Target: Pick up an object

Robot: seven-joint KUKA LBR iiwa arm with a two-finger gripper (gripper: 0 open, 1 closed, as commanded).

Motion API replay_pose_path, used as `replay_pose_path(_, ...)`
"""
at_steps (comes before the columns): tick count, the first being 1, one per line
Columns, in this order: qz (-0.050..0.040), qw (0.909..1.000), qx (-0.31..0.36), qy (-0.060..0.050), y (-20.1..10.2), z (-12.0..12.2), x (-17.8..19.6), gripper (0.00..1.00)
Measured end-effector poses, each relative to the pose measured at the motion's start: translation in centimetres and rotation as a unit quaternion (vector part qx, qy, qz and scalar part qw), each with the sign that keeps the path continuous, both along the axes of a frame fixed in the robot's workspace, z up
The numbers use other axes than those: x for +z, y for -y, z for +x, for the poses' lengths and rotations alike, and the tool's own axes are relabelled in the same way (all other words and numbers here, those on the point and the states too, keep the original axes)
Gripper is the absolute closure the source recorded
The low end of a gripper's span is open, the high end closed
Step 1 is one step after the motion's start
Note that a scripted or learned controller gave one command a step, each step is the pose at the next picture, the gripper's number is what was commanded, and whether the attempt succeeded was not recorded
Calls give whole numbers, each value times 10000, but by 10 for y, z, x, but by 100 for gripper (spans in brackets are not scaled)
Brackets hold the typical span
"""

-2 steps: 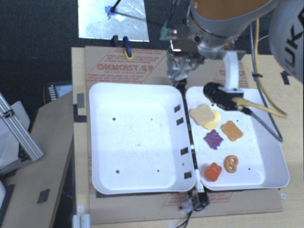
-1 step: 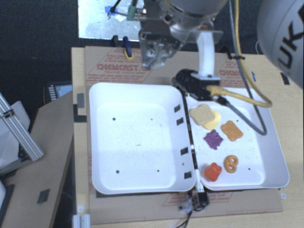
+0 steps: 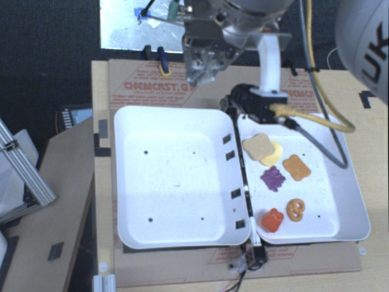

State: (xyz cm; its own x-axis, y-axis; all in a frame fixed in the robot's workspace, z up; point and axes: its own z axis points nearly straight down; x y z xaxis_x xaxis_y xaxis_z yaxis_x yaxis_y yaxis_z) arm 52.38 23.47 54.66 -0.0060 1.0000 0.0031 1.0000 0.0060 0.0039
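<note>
Five toy foods lie in one of two bins; the gripper's state seems unreadable.

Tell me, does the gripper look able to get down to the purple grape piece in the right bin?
Probably yes. The purple grape piece lies flat with open space above it, apart from its neighbours, while the gripper hangs beyond the bins' far edge.
</note>
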Motion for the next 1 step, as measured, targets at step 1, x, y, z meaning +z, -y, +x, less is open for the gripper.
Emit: replay_pose_path(1, 7, 10000, 19, 7, 0, 0, 11, 100)
